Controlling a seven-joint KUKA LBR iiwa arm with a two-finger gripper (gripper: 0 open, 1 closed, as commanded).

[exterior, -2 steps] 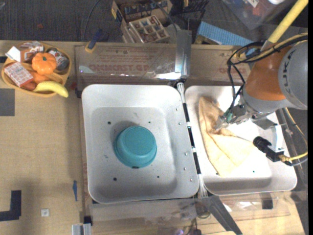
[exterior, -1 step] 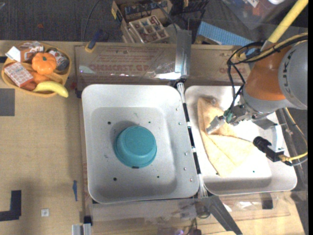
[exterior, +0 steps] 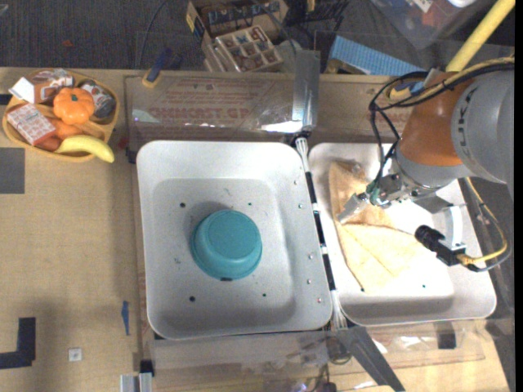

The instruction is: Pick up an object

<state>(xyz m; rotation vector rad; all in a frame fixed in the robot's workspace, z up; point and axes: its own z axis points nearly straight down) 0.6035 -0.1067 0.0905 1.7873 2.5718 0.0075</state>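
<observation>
Over right bin [exterior: 474,300], tool [exterior: 353,211] near left wall (on cloth [exterior: 384,247])

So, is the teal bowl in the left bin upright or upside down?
Upside down, it seems: the teal bowl shows a flat circular base on top, not a hollow.

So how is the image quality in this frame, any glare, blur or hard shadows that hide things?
Camera view: lighting is even and soft; the teal bowl casts little shadow in the left bin. Glare streaks the clear plastic sheet behind the bins. The gripper over the tan cloth looks slightly soft.
</observation>
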